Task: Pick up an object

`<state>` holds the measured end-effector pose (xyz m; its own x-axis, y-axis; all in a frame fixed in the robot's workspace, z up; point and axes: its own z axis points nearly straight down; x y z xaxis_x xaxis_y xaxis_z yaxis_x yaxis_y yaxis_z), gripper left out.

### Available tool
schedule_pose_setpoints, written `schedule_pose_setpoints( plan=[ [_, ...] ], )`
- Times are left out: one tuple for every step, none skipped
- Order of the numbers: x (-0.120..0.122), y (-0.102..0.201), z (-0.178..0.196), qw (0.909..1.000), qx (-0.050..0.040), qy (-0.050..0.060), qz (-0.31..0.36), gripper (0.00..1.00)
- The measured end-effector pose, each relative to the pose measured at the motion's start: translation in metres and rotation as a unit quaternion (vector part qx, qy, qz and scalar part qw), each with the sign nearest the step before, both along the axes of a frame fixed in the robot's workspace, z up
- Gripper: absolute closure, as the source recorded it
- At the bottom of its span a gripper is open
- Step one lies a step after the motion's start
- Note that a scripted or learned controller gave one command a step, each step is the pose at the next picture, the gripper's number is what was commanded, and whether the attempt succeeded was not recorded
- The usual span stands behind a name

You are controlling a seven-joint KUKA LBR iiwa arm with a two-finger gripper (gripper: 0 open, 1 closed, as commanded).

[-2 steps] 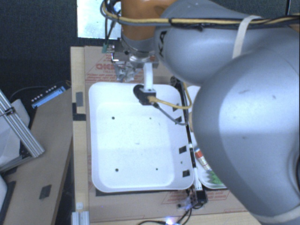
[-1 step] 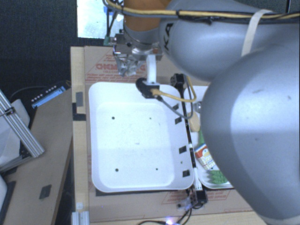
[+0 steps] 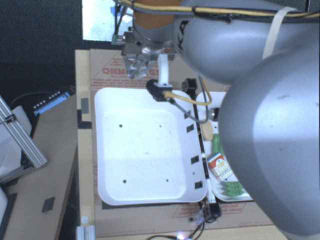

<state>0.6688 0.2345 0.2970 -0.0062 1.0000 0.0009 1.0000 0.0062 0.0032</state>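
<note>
Two shallow white plastic bins: the left bin (image 3: 145, 149) and the right bin (image 3: 220, 196), partly hidden by one grey arm (image 3: 260, 84). Visible in the right bin: two green items (image 3: 216, 145) (image 3: 233, 188) and one red-and-white packet (image 3: 219, 166).

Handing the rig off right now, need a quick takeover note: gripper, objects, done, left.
Gripper: raised above the far edge of the left bin, over the cardboard; whether the fingers are open or shut cannot be told, and nothing is visible between them.
Objects: in the right bin, mostly hidden by the arm. Visible are a green bottle-like item, a small red and white packet and a green bumpy item.
Done: no pick evident.
Left: move over the right bin, descend on one object, grasp and lift it.
</note>
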Motion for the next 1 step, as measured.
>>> schedule_pose_setpoints(
  plan=[
    [0.0001, 0.0000, 0.0297, 1.0000, 0.0003, -0.001, 0.000, 1.00]
  ],
)
